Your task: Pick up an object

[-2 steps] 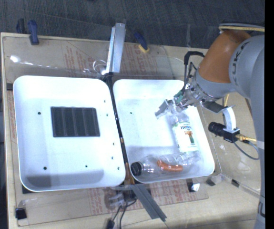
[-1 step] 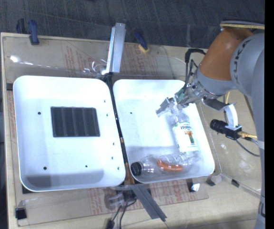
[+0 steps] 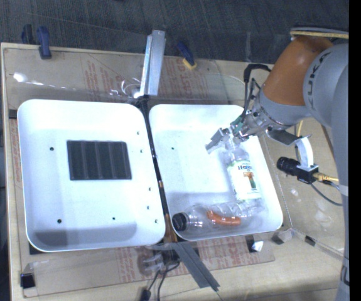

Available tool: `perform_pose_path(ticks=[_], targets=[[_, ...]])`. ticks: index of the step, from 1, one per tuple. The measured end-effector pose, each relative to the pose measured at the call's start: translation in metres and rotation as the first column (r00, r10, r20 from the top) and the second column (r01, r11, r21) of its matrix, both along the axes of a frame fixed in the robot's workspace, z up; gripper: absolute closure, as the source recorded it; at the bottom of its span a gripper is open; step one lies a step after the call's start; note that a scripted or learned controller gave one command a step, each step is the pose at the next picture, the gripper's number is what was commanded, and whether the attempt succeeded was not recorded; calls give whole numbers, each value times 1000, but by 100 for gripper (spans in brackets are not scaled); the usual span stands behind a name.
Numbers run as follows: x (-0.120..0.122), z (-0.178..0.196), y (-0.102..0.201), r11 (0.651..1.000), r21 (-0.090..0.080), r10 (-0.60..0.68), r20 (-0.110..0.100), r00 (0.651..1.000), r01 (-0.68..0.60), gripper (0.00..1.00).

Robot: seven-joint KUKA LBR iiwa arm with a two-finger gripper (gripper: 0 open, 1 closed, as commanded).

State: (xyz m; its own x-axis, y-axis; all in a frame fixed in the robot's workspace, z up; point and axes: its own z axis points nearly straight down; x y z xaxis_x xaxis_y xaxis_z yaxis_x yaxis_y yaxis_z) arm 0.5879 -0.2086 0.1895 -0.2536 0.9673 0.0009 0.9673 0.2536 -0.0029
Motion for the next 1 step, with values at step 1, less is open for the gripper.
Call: perform_pose_path(ticks=[1], targets=[[0, 0, 0, 1000, 0, 0, 0, 1000, 0, 0]])
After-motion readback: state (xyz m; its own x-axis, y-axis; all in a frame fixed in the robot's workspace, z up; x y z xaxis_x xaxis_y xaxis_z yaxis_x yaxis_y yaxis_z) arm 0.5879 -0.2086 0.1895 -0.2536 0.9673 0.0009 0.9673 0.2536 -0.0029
